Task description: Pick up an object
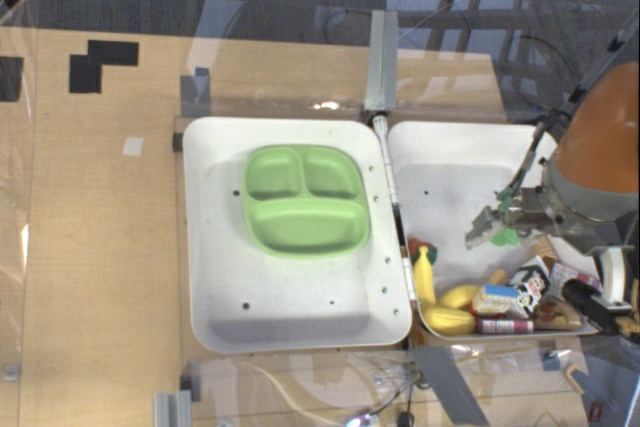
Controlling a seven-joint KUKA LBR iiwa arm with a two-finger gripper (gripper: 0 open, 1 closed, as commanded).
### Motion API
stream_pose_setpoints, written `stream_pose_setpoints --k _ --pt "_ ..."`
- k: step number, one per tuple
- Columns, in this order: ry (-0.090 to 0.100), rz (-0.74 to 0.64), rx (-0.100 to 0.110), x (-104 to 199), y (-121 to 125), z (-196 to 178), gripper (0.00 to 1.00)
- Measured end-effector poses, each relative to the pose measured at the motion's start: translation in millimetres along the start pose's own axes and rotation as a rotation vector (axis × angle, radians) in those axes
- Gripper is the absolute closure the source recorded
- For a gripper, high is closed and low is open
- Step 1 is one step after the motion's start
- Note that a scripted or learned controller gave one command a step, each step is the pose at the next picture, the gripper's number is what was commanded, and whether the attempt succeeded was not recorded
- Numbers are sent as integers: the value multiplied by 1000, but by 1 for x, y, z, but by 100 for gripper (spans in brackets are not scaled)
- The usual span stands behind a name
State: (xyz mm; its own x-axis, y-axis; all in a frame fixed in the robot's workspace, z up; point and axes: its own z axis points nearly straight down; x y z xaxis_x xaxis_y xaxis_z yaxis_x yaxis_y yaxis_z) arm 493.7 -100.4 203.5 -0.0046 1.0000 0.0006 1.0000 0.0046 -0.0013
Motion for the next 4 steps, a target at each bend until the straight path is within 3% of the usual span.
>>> stream_pose_setpoints --k 1,2,3,4 --pt "0 0 0 0 0 0 0" --pt "0 1 -2 10 30 -21 0" --pt "-1 -89 -2 -7 113 1 0" --pt "-1 -47 -1 -45 102 54 0"
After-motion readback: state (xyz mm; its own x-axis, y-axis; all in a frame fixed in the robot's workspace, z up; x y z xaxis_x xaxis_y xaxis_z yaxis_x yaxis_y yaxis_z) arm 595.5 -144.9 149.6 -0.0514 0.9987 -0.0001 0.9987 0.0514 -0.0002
